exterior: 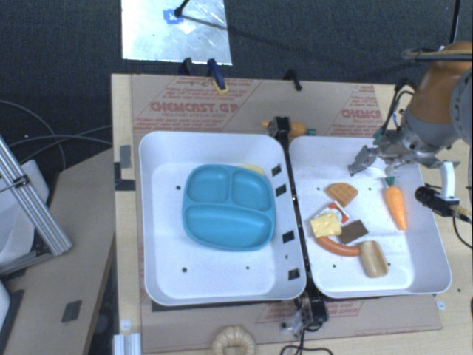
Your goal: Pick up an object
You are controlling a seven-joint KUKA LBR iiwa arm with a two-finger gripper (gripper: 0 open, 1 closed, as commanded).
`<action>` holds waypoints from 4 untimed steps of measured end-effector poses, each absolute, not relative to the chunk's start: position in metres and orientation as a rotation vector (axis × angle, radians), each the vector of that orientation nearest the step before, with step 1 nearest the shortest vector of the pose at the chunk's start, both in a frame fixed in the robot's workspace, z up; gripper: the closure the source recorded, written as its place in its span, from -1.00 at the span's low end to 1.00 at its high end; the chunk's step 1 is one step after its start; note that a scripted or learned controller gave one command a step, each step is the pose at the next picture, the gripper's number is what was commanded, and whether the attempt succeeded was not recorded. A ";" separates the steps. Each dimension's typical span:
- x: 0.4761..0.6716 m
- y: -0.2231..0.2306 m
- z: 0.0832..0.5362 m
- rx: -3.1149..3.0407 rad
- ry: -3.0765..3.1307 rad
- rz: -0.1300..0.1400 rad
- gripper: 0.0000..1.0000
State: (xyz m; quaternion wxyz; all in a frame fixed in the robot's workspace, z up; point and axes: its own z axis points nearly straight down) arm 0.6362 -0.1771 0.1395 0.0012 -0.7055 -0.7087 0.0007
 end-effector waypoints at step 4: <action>0.649 -0.186 0.222 -2.221 -2.233 -0.007 1.00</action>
